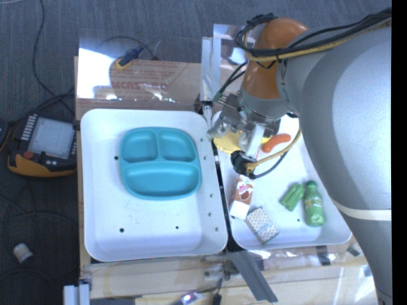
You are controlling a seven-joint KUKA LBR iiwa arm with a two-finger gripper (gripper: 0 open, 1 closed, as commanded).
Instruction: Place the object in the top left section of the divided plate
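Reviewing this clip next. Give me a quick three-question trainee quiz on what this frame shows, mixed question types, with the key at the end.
1. True or false: the blue divided plate lies in the left bin.
2. Which item lies nearest the front edge of the right bin? A) the orange carrot-like piece B) the patterned small box C) the yellow item
3. Fill in: the two green items lie in the ____ bin.

Key: 1 true. 2 B. 3 right. The gripper is above the right bin's far end, near the yellow item.
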